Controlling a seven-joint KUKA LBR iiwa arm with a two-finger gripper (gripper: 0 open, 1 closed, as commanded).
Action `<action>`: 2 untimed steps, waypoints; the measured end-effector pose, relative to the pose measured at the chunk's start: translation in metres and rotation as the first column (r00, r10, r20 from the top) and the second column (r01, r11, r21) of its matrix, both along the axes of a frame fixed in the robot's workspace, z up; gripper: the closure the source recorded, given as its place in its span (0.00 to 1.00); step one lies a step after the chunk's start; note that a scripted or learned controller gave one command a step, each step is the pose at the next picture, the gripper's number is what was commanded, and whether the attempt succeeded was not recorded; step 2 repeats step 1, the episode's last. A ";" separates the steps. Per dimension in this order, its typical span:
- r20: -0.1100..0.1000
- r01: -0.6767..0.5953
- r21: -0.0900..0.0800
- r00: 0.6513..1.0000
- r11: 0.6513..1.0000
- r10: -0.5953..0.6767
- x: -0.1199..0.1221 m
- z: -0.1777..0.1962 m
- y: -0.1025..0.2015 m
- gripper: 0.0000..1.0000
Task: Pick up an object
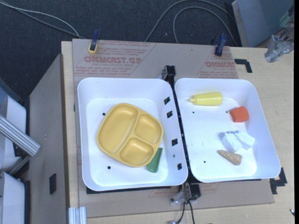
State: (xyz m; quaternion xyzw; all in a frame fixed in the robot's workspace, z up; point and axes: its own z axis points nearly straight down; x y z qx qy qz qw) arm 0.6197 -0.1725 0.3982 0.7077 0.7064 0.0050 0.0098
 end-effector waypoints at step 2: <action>-0.029 0.004 0.007 1.000 1.000 -0.004 -0.032 -0.079 -0.051 1.00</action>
